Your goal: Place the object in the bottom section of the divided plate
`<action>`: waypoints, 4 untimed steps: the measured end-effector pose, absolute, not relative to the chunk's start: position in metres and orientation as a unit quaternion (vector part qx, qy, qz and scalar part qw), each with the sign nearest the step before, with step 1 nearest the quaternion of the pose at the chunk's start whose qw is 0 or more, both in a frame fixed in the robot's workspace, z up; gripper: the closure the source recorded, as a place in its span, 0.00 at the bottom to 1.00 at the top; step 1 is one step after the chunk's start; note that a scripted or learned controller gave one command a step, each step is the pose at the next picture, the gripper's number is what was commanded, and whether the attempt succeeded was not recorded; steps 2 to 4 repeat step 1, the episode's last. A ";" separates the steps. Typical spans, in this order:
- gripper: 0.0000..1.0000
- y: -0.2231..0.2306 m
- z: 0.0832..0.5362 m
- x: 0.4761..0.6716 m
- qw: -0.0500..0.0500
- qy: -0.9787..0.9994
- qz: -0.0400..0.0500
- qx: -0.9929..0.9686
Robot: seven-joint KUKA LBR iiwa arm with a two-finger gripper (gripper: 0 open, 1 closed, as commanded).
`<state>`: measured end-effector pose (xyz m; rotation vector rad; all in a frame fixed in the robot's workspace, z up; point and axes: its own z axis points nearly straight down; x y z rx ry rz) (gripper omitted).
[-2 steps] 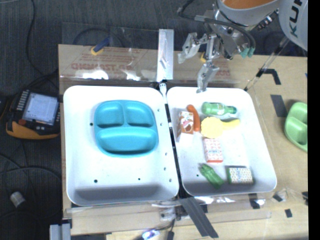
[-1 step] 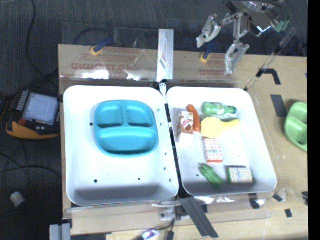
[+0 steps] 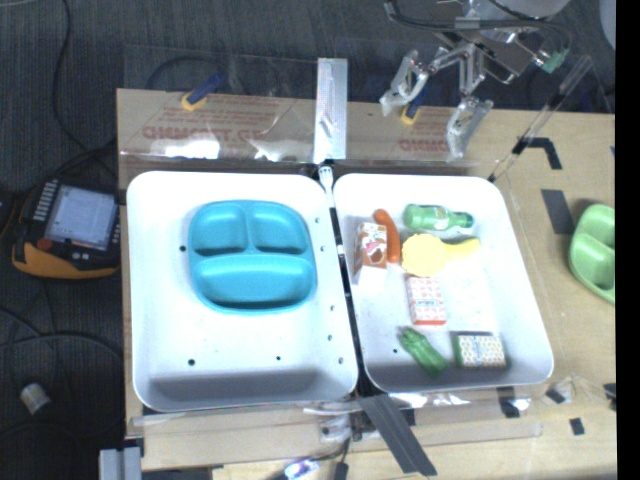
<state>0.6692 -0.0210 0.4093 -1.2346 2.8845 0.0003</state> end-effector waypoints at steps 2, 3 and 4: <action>0.00 -0.012 0.435 0.669 0.003 0.833 0.000 -0.553; 0.00 -0.012 0.435 0.669 0.003 0.833 0.000 -0.553; 0.00 -0.012 0.435 0.669 0.003 0.833 0.000 -0.553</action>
